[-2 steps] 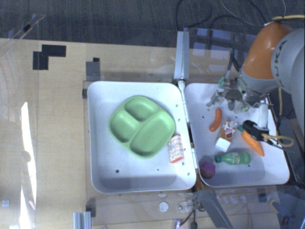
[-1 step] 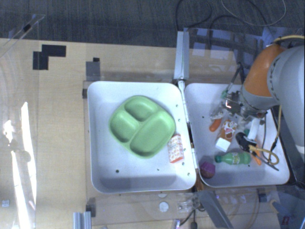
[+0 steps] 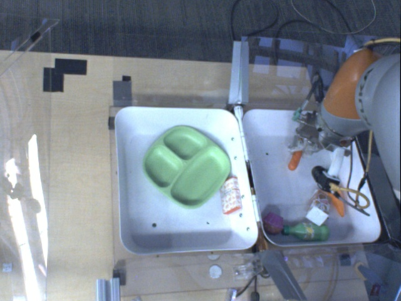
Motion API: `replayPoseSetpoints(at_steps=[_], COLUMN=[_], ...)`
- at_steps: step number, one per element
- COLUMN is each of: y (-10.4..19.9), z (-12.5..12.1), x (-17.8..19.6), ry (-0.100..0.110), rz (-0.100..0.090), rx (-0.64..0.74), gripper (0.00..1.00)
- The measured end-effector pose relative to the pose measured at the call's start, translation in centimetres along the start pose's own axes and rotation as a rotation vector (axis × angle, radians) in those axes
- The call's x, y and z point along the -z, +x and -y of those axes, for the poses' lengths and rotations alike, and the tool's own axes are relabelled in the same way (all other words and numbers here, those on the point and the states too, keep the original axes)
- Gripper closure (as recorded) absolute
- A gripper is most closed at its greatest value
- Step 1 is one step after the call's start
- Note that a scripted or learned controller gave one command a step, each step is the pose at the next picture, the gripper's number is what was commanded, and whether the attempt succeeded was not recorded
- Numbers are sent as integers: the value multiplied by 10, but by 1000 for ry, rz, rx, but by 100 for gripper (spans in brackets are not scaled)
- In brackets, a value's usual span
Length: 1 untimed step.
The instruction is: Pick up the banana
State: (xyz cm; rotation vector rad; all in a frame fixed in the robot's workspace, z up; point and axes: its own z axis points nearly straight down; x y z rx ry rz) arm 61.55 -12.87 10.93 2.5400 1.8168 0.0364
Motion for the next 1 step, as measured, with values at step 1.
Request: replayPoseSetpoints(at_steps=[1], y=[37], z=[-7], x=[105], ry=[20], rz=[5], rx=[164], gripper=[100])
